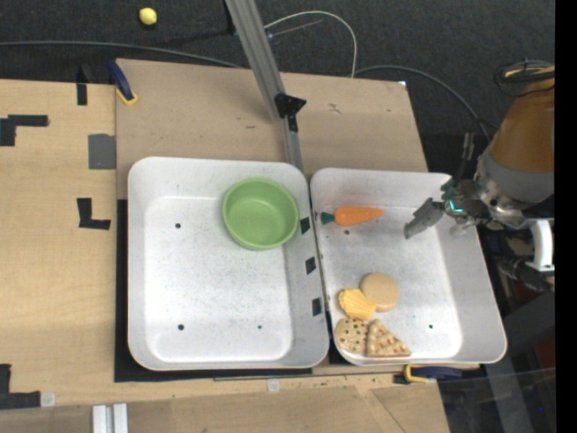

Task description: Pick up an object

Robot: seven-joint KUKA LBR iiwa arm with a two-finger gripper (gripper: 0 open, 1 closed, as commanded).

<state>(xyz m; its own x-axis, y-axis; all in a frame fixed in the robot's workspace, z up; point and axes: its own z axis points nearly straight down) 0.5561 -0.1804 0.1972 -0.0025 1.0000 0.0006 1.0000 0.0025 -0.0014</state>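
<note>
Wooden counter (207,106) bearing two white bins: green bowl (260,213) in left bin (162,278), carrot (358,215) and biscuits (370,318) in right bin (451,296), carrot well left of end effector (431,216), grip unclear.

Left of the grey gripper (431,215) lies an orange carrot (358,215) with a green tip. Farther left sits a plain light-green bowl (261,213) in a white bin (162,269) speckled with dark dots. Below the gripper: a pale tan bun (380,290), a ridged yellow piece (356,305), a dotted beige cracker (351,335), and an orange-spotted pizza slice (386,341).
</note>
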